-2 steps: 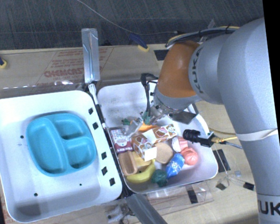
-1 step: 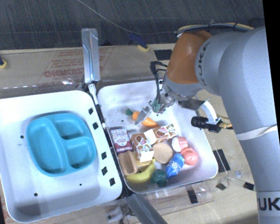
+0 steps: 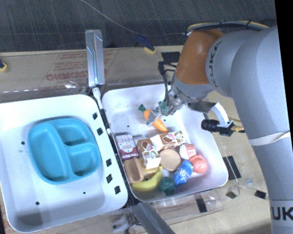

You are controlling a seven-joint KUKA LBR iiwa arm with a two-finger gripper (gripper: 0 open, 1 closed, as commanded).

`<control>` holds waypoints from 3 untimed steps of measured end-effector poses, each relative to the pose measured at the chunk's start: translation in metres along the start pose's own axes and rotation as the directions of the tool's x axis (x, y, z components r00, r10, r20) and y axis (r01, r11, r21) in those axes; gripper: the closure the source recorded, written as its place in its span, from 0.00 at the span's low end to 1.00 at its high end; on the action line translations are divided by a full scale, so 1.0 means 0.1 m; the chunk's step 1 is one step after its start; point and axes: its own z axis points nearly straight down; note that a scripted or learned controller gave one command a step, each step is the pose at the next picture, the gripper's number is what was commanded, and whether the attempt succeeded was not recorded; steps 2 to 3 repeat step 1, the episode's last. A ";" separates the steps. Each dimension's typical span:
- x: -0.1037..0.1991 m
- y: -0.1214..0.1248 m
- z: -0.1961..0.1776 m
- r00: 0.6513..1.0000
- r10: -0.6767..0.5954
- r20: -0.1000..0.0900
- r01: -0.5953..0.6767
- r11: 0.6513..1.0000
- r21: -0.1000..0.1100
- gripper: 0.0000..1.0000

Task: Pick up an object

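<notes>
A bench (image 3: 35, 74) carries two shallow white bins side by side. The left bin (image 3: 10, 173) holds one blue divided tray (image 3: 64, 149). The right bin (image 3: 126, 103) holds a heap of toy food toward its near edge: one banana (image 3: 148, 181), one round bun (image 3: 170, 159), several small cartons and others. Two small orange carrots lie apart from the heap, toward the far edge. One carrot (image 3: 159, 124) lies just below the tool (image 3: 165, 108), its long axis slanting; the other carrot (image 3: 145, 113) lies beside the tool. Whether the tool is open or closed cannot be told.
</notes>
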 end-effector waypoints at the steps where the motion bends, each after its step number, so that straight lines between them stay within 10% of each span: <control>1: 1.00 0.49 -1.20 0.998 0.065 0.001 -0.065 0.998 -0.007 1.00; 3: 1.00 0.49 -1.20 0.998 0.065 0.001 -0.065 0.998 -0.007 1.00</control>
